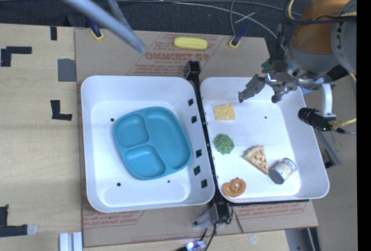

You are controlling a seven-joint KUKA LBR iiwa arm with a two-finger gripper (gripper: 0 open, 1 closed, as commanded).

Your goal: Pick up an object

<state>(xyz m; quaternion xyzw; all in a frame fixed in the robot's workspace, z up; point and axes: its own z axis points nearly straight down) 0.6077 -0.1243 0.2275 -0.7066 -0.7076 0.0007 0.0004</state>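
1. Surface [35, 145]: light wood, with a brown cardboard sheet [168, 58] under both bins. A yellow banana-shaped toy [190, 43] lies on the cardboard beyond the bins, well apart from them.
2. Arm [324, 18]: grey, with an orange band, entering from the view's right and leaning over the far right corner of the right bin.
3. Left bin [95, 99]: shallow, white. Holds a blue divided plate [152, 141] with three compartments, lying flat near the bin's centre.
4. Right bin [301, 151]: shallow, white, touching the left bin along a black clipped seam. Holds all five small items below.
5. Jaws [262, 91]: spread open, dark fingers splayed apart, nothing between them. They hang over the far part of the right bin, beyond and to the right of the yellow square piece.
6. Pizza-slice toy [255, 157]: lies flat in the near right part of the bin, just beside the can.
7. Small can [282, 170]: on its side, silver end facing the camera, near the bin's right wall.
8. Yellow square piece [224, 112]: cracker-like, flat, near the seam; the item closest to the jaws, but apart from them.
9. Green broccoli-like toy [223, 143]: between the yellow square piece and the pretzel, near the seam.
10. Orange pretzel-like toy [234, 187]: near the bin's front wall.
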